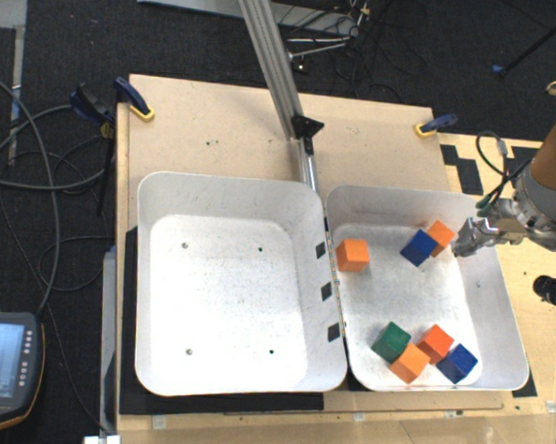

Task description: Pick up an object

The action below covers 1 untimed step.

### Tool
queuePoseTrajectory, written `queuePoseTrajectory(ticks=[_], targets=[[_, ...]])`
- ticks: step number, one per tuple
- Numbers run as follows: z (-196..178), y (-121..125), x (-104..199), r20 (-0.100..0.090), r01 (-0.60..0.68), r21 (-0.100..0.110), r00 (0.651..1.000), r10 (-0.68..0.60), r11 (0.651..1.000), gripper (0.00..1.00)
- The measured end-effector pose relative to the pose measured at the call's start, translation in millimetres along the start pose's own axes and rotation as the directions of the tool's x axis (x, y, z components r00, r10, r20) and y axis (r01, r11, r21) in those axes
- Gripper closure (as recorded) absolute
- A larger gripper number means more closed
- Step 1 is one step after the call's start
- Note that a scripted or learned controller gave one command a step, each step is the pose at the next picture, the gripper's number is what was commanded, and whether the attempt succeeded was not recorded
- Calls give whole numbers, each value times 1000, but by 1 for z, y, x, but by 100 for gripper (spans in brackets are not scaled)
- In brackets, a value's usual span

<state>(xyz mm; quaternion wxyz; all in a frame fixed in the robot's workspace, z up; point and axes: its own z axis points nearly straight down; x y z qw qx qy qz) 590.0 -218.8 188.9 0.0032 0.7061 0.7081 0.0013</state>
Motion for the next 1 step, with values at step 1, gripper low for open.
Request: queuePoseTrajectory(ticks=[1], targets=[[-51, 2, 10, 0, 2, 0, 1000, -2, 1000, 100]])
